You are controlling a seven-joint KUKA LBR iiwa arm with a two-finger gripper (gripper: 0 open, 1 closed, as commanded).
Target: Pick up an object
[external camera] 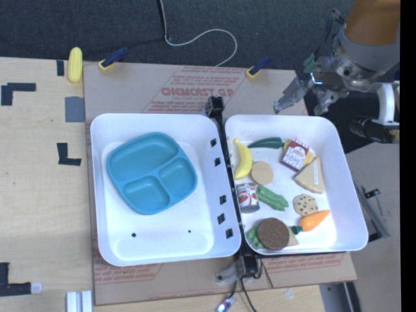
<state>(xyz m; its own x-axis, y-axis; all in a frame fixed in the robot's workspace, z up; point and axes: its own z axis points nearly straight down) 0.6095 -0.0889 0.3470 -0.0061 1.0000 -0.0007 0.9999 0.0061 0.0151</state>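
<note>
- You have the bench under two white bins: the left bin and the right bin, touching along a black centre divider.
- Your arm enters from the upper right, orange band above grey wrist, and hangs over the bench just beyond the right bin's far edge.
- A blue compartment plate lies in the left bin, toward its upper left.
- The gripper sits above the right bin's far rim; you can see nothing between its fingers, though whether they are spread or closed cannot be told from here.
- The things to pick all lie in the right bin: a banana by the divider, a tan wedge to the right, a brown round patty near the front.
- Smaller still: a carrot at the front right, a red box, a small can, a green bean pod, a biscuit.
</note>
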